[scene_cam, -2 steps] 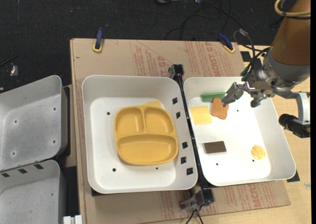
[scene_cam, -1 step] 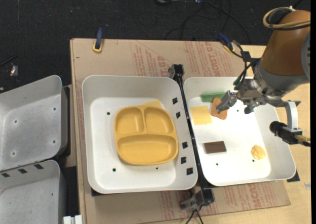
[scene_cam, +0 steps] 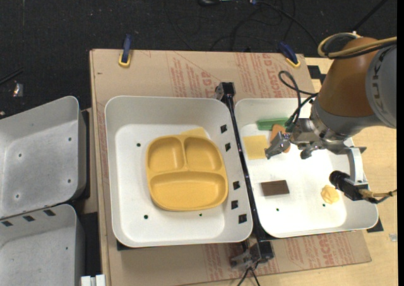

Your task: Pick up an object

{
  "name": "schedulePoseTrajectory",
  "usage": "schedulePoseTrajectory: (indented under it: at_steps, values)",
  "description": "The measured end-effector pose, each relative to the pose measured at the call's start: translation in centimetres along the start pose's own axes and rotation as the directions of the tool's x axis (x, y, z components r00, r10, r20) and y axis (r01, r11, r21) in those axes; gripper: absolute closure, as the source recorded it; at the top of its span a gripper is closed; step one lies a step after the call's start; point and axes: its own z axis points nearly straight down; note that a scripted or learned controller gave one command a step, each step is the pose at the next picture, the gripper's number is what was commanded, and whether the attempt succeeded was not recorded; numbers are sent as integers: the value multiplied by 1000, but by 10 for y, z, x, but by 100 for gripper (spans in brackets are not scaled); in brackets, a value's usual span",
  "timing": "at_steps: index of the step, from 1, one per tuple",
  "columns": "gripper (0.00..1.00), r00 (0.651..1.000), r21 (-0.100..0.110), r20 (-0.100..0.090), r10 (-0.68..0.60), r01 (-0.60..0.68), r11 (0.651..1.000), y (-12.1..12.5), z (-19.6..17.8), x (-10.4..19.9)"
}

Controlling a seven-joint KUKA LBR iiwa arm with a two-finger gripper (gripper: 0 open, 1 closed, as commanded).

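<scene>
We count two bins (scene_cam: 120, 171) on the desk (scene_cam: 189, 70); one tray (scene_cam: 186, 173) left; four items right; pincer (scene_cam: 278, 146) above them, grip impossible to tell.

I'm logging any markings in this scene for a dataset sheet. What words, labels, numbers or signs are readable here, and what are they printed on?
Red printed lettering on the brown cardboard sheet under the two white bins: upside down and partly covered, too blurred to read with confidence.
More red print on the same cardboard's front edge, near the lower right: also unreadable.
Large dark letter on the grey arm housing at the right edge: cut off, possibly a "K".
</scene>
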Motion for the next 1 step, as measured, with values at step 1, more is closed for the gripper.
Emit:
schedulePoseTrajectory:
  at_steps: [1]
  values:
    - [0, 1000, -1, 0, -1, 1, 1000, 9, 54, 4]
